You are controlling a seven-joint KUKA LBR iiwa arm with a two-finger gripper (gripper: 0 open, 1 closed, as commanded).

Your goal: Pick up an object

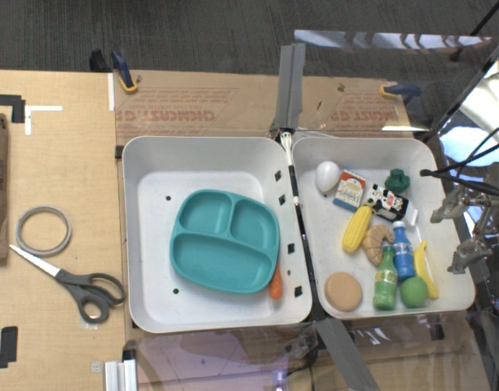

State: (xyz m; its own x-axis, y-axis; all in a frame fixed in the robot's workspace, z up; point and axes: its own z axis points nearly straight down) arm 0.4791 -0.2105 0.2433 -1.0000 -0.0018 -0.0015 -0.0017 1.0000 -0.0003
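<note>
Waiting to start — toys like the corn cob (357,227) sit unpicked at 3 o'clock — claw state unclear.

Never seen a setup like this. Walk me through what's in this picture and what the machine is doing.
This is one camera fixed above a bench, looking down at a slant. Two shallow white bins sit side by side. The left bin holds a teal divided plate with a small carrot at its right edge. The right bin holds toy food and small items: a white egg, a corn cob, a blue bottle, a green bottle, a lime, a banana and a round tan cookie.

The machine is a robot arm that reaches in from the right; metal parts at the right bin's edge may belong to it, but I cannot make out a gripper, so nothing looks held.

On the bench to the left lie scissors and a tape roll.
</note>
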